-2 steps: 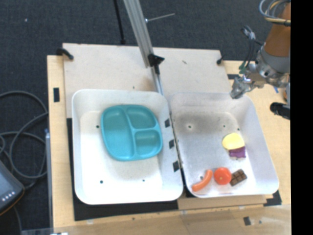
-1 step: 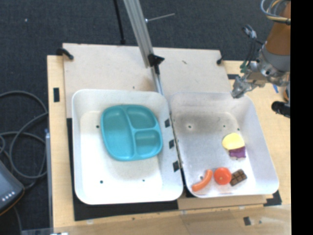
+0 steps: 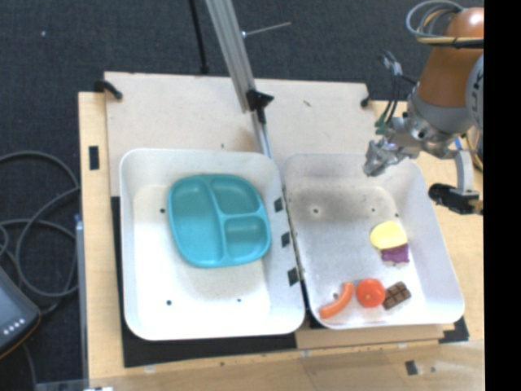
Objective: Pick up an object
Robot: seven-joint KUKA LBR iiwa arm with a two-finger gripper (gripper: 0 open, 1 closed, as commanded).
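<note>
Your worktop (image 3: 163, 112) carries two white bins: the left bin (image 3: 138, 218) holds a teal divided plate (image 3: 218, 220), and the right bin (image 3: 431, 243) holds the small items. The arm (image 3: 446, 72) reaches in at the upper right of the frame, its gripper (image 3: 376, 163) hanging over the right bin's upper edge; you cannot tell how its fingers stand. Toward the lower right lie a yellow piece (image 3: 387, 235) touching a purple piece (image 3: 396, 254), then an orange strip (image 3: 337, 300), a red-orange ball (image 3: 370, 292) and a brown block (image 3: 396, 295).
</note>
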